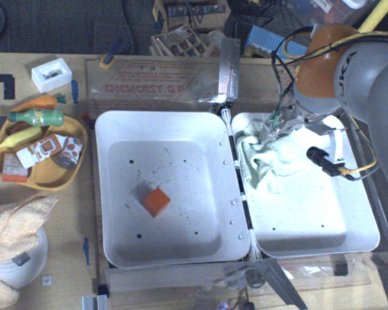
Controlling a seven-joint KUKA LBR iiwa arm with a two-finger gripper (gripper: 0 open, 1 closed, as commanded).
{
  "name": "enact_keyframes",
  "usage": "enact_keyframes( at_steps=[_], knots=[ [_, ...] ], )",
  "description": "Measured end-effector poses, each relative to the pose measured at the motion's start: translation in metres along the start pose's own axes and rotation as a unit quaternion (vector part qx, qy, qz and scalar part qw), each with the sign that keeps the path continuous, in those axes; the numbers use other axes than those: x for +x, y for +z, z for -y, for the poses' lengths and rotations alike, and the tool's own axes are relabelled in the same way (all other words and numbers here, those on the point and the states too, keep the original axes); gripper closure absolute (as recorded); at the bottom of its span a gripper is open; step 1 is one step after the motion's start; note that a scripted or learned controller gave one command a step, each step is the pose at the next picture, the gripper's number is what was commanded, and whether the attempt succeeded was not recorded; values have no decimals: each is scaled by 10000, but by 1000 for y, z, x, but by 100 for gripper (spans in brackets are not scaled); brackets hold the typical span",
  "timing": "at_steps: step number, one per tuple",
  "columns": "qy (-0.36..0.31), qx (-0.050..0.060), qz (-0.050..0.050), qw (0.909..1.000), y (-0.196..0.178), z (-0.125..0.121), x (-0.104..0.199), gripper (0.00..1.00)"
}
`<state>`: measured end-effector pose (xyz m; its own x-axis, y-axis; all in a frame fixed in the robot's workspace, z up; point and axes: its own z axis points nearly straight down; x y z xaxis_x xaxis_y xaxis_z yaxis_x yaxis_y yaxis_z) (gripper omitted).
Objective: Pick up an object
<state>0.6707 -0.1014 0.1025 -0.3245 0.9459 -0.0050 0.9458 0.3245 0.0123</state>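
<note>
An orange cube [156, 202] lies in the left white bin [116, 134], a little left of its middle. A crumpled pale green and white cloth [271, 159] fills the far left part of the right bin [323, 237]. My gripper [275, 125] is down at the far edge of that cloth, under the grey arm and its orange band [326, 57]. It looks to be touching the cloth's upper folds, and the wrist and cables hide how it stands there.
A black plug on a yellow cable [324, 159] hangs over the right bin beside the cloth. Left of the bins sit a yellow bowl [52, 179] of toy food, a small white box [52, 74] and a beige cloth [16, 228]. A clear plastic sheet [155, 86] lies behind the left bin.
</note>
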Motion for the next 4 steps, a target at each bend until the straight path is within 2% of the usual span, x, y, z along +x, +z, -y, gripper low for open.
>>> enact_keyframes(
  at_steps=[1,2,3,4],
  knots=[
    [-42,41,-12,10000,-84,-15,49,100],
    [1408,52,-5,9900,-213,-35,105,100],
    [651,42,-3,9979,-217,-13,40,100],
    [-1821,47,-30,9833,-102,9,-5,100]
  ],
)
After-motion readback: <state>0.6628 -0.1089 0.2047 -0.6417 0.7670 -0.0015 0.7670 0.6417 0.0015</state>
